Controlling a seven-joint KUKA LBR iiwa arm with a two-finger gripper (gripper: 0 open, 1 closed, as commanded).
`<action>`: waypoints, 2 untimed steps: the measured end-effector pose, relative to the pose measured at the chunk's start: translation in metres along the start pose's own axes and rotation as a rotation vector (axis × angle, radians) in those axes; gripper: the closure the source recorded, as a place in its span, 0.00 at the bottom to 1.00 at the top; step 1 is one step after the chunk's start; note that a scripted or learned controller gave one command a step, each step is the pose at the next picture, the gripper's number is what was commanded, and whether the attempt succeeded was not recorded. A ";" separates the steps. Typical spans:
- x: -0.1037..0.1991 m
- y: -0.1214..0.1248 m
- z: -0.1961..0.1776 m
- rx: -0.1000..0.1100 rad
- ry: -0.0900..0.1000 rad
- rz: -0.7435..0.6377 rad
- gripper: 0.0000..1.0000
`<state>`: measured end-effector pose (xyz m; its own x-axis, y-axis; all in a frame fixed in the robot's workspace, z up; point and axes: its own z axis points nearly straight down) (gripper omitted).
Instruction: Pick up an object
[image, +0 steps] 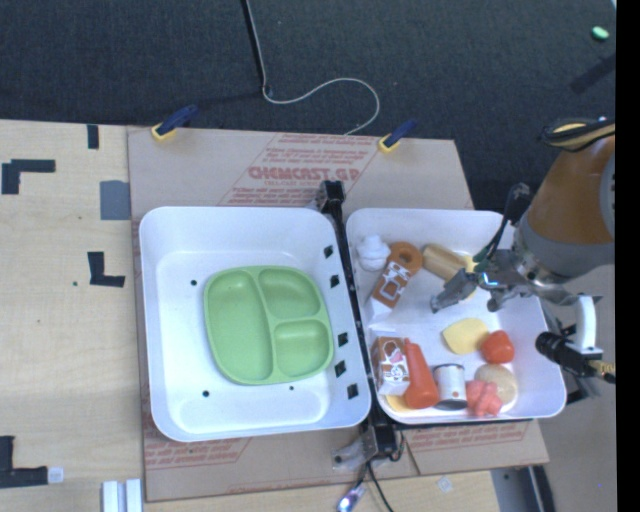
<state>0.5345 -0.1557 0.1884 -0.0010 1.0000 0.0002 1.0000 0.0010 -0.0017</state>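
You see dark carpet (120, 55) at the far side, a pale wooden bench (60, 330), and printed cardboard (290, 175) clamped down.

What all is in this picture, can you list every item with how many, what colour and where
bins: two, white, side by side on the bench
divided plate: one, green, middle of the left bin
small bottle: one, white, top left corner of the right bin
brown packet: one, brown and orange, right bin, beside the bottle
bread roll: one, tan, upper middle of the right bin
yellow piece: one, yellow, centre of the right bin
tomato: one, red, right of the yellow piece
toy food pile: several, red, white and pink, bottom of the right bin
clamps: two, blue and yellow, top of the cardboard
cable: one, white, on the dark floor
arm: one, grey and orange, from the right
gripper: one, dark, over the right bin
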 end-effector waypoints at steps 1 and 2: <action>0.084 -0.023 -0.108 -0.010 0.002 -0.010 0.00; 0.171 -0.049 -0.156 -0.005 0.003 -0.011 0.00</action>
<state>0.4855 0.0152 0.3448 -0.0120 0.9999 0.0029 0.9999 0.0120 0.0028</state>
